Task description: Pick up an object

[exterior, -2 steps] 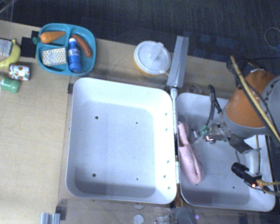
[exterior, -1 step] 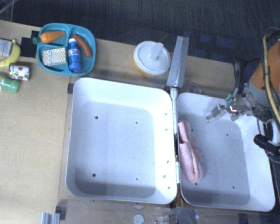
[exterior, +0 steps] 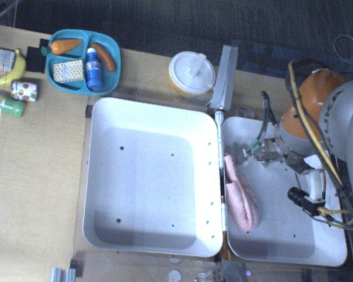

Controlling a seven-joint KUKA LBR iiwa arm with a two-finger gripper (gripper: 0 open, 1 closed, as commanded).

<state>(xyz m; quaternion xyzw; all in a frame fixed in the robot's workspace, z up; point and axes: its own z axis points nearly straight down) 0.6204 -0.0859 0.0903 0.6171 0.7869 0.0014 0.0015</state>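
Camera view shows us the gripper point(exterior: 257, 153) low in the right bin point(exterior: 326, 253), just beside the pink cloth point(exterior: 242, 194) lying along that bin's left wall, though we cannot tell how its claw stands.

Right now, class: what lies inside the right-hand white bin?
A pink cloth lies along the left wall of the right bin. The arm hangs over the bin's upper right part, covering the floor beneath it.
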